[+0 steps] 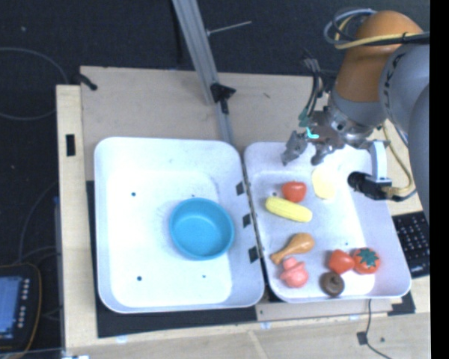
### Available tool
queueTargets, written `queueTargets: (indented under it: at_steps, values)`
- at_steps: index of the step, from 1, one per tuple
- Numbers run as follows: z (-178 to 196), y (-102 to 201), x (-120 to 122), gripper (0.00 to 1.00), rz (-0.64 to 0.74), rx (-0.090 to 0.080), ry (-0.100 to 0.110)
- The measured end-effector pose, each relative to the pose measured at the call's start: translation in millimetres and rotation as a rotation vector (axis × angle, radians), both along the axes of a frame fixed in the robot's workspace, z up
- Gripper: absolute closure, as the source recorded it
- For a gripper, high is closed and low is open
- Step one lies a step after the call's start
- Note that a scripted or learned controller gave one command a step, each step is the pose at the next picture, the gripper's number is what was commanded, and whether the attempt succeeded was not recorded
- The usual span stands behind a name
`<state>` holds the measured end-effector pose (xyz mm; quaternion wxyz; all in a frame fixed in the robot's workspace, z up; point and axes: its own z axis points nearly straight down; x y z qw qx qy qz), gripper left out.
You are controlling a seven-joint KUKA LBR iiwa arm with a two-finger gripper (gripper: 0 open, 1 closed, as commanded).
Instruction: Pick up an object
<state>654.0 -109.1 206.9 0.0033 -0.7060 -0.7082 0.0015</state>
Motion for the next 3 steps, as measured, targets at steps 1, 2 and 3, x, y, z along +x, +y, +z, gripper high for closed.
queueTargets:
  at_steps: [1,2,3]
  values:
    - [4,0,2,0.00,0.001,0.000,-0.008]
    - [-49,1,11,0.00,0.004,-0.005,-0.002]
    - [-102,-1,11,0.00,0.001,-0.005,-0.003]
